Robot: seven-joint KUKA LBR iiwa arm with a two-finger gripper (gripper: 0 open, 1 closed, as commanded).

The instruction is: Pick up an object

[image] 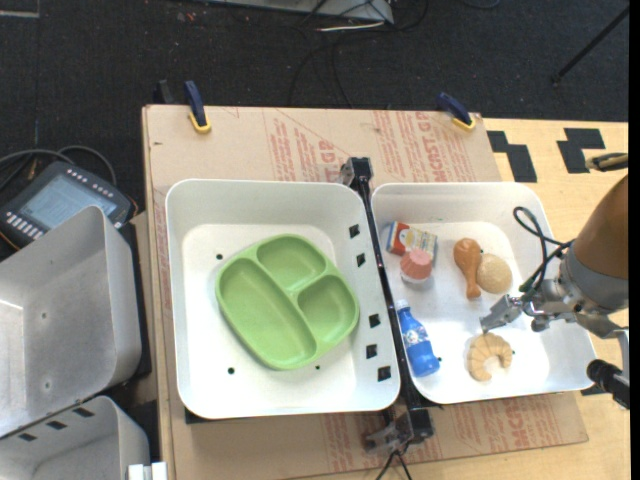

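The right bin (450,200) holds several toy foods. A tan croissant (489,355) lies near its front, and a blue bottle (416,341) lies along its left wall. A brown chicken drumstick (478,265) rests near the middle, with a small red-and-white carton (410,238) and a pink cup (418,264) toward the back left. My gripper (505,313) hangs low over the bin's right part, just above the croissant and below the drumstick's pale end. Nothing shows in its grasp.
The left bin (190,268) carries a green divided plate (288,299). A black divider (378,278) runs between the bins. Cables (530,230) loop from the arm over the right bin's back right corner. Grey containers (60,308) stand off the bench at left.
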